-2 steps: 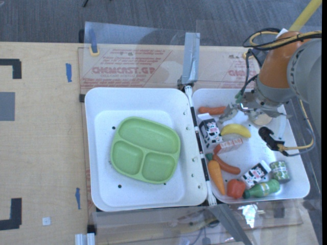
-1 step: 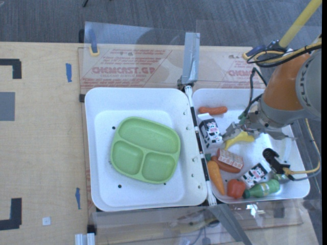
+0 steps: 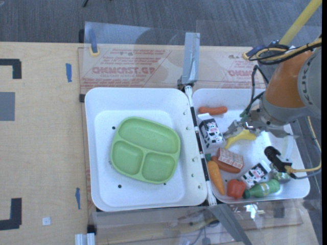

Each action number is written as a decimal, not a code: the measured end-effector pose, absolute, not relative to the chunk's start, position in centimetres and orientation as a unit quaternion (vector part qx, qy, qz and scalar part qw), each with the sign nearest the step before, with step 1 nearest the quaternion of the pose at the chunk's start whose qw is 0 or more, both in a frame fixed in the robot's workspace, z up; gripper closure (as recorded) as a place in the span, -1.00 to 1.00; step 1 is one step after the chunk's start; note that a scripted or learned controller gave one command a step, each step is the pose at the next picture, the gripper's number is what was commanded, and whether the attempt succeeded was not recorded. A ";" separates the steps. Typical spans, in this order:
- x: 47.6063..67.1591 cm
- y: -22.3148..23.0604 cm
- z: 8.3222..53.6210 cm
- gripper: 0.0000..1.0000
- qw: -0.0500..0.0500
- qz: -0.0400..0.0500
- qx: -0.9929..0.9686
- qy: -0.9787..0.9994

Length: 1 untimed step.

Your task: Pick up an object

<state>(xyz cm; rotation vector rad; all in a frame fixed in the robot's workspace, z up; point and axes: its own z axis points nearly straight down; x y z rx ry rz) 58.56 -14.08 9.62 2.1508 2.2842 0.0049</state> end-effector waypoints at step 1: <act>60.2 -5.7 21.2 1.00 0.001 0.001 0.717 0.697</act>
